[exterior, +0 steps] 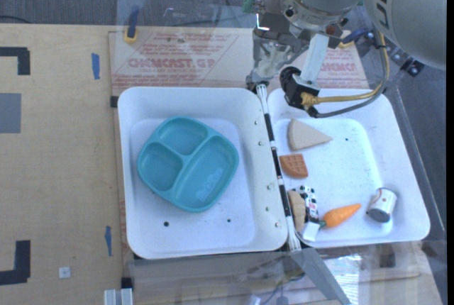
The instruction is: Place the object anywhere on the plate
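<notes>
A teal plate [188, 163] with three compartments lies in the left bin [142, 108] and has nothing on it. The right bin [397, 154] holds several small objects: a tan wedge [306, 135], a brown waffle-like square [294, 166], an orange carrot [340, 214], a small grey can [381, 204] and a black-and-white piece [306, 195]. My gripper [264, 69] hangs above the back edge of the bins, near the divider between them. It is well above and behind every object, and I see nothing in it.
A raised divider [272, 154] runs between the two bins. A yellow cable [355, 99] loops from the wrist over the back of the right bin. A printed board [177, 59] lies behind the bins.
</notes>
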### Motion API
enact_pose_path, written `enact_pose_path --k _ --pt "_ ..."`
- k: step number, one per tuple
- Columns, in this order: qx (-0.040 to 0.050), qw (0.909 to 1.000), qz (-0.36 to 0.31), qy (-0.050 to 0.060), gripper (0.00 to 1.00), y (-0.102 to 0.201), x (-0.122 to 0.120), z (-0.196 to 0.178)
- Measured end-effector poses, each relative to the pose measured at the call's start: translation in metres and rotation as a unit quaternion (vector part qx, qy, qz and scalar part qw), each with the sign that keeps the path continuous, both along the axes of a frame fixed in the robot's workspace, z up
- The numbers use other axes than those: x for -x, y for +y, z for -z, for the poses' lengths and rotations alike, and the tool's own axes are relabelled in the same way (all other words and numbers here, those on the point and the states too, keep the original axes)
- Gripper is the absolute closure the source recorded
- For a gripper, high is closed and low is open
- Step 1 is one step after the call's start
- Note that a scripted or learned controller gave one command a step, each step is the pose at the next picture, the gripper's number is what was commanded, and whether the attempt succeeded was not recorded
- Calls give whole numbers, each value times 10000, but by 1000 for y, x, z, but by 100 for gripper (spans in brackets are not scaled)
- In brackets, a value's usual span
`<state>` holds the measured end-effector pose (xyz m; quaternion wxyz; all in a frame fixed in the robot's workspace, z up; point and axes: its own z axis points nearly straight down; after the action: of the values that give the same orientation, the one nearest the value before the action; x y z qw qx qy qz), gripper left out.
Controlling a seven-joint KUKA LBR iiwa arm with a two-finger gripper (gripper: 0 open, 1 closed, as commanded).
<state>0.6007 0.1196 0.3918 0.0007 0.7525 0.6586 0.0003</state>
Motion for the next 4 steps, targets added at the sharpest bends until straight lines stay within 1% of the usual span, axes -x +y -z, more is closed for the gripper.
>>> enact_pose_path --k 1,2,3,4 --pt "1 9983 -586 22 100 71 -25 53" --pt "0 9851 -1719 2 100 108 -65 120" --pt "2 9672 -2541 -3 100 82 27 16" --pt "3 9745 -2246 8 100 89 -33 88"
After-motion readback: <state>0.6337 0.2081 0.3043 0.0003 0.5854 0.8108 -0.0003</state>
